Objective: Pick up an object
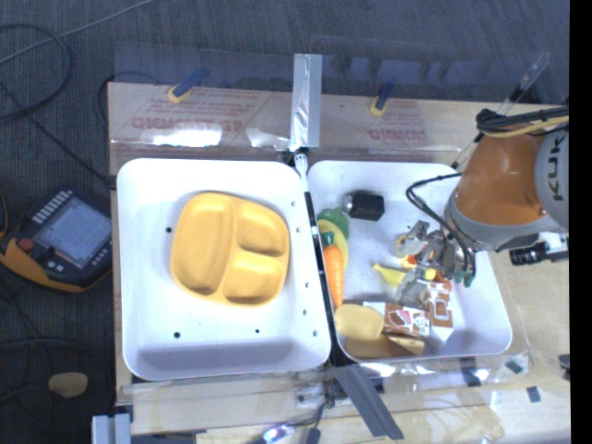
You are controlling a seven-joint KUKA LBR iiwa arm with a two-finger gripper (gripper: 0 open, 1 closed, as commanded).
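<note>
The grey arm with its orange band carries dark lettering on its side, of which "KU" can be read at the picture's right edge. Faint reddish print runs across the clear sheets taped to the wooden desk behind the bins, too blurred to read.

The arm reaches in from the right and bends down over the right white bin, its gripper low among the clutter there. I cannot tell how the gripper is set.

Just beside the gripper lie a small yellow banana-shaped toy and a brown-and-white printed packet. An orange carrot toy and a green toy vegetable rest against the bin's left wall, a tan bread-shaped toy sits at the front, and a small black block lies near the back.

A yellow divided plastic tray lies in the left white bin.
</note>
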